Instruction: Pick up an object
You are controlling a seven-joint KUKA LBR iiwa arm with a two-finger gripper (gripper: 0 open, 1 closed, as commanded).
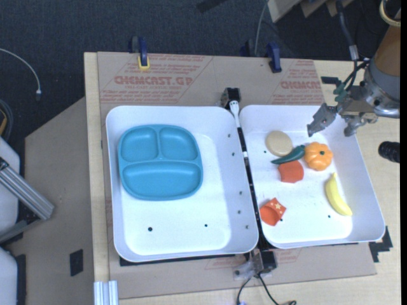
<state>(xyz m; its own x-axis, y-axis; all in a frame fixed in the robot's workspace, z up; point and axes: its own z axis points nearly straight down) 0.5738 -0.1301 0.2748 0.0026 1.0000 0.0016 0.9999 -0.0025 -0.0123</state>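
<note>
Operator: Hazards from this position?

Technician: Crowding, chiefly. End effector (334, 127) spread wide, gripping nothing, poised above the far corner of the right bin (299, 227). Candidate objects all in that bin: orange pumpkin (318, 156) nearest, touching a green pepper (289, 154), with a beige round piece (278, 143) and a red block (291, 171) just beside. Likely faults: closing on two items at once, or nudging the pumpkin aside on descent. Round, smooth shape; expect slipping out under an off-centre pinch.

Operator: Safer targets?

Technician: Banana (337, 196) and red wedge (272, 211), each well apart from the cluster. Watch the bin wall near the banana; possible finger strike there.

Operator: Surface and room?

Technician: Brown printed board as surface (191, 68), held by blue clamps (141, 48) at the far edge. Left bin (216, 221) carrying a blue divided plate (160, 162). Dark floor (95, 11) around, loose cables (257, 24) beyond the far edge; keep clear of arm travel.
</note>
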